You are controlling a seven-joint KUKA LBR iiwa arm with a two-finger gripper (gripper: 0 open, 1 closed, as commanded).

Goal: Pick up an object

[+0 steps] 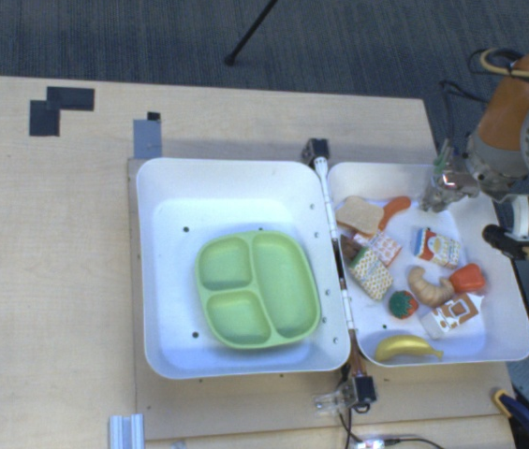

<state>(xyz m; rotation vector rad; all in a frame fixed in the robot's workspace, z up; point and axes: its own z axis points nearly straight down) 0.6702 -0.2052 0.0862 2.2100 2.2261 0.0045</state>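
- Nearest the camera, in my right bin (517,344), a yellow banana (406,347) lies along the front wall.
- Just behind it sit a small printed carton (454,314), a green ball (402,303) and a tan croissant-shaped piece (430,288), close together.
- A red-orange piece (468,278) rests beside the croissant shape, towards the right wall.
- In the middle of that bin are a checkered box (371,274), a pink-patterned packet (385,249) and a small white carton (437,248).
- Further back lie a slice of bread (360,216) and an orange carrot-like piece (394,210), touching each other.
- My left bin (166,251) holds a green three-compartment tray (258,289), set flat in its middle.
- My gripper (445,190) hangs over the far right corner of the right bin, beside the carrot-like piece and apart from it; nothing is visibly caught in it, and I cannot tell whether it is parted or closed.
- Above it, my wrist's orange band (512,110) shows at the right edge.
- Both bins rest on the pale wooden bench (49,269).
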